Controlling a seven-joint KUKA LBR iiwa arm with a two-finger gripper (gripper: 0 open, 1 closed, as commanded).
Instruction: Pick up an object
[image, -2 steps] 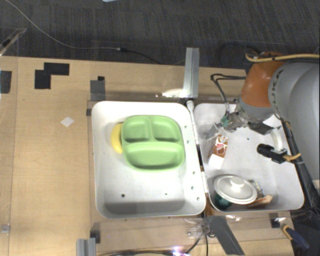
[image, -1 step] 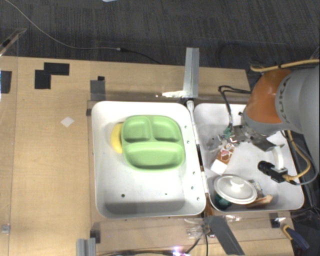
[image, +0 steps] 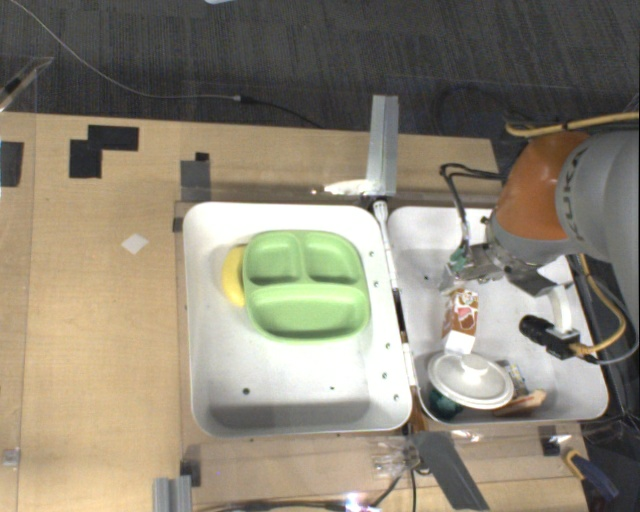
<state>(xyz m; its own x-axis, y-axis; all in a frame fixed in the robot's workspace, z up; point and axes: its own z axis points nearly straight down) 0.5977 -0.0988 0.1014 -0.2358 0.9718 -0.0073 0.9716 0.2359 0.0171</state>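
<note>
My gripper (image: 463, 266) hangs over the middle of the right bin (image: 420, 235), under the grey arm with its orange band. Directly below it in the view is a small brown, red and white packet (image: 461, 312), whose top end meets the gripper's tip; whether it is gripped I cannot tell. In front of the packet sits a round white lid (image: 470, 380), partly covering a dark teal object (image: 438, 404). A thin brown item (image: 528, 401) lies beside the lid, at the bin's front right.
The left bin (image: 290, 395) holds a green divided plate (image: 303, 283) with a yellow object (image: 232, 277) sticking out from under its left edge. A metal post (image: 383, 150) stands behind the wall between the bins.
</note>
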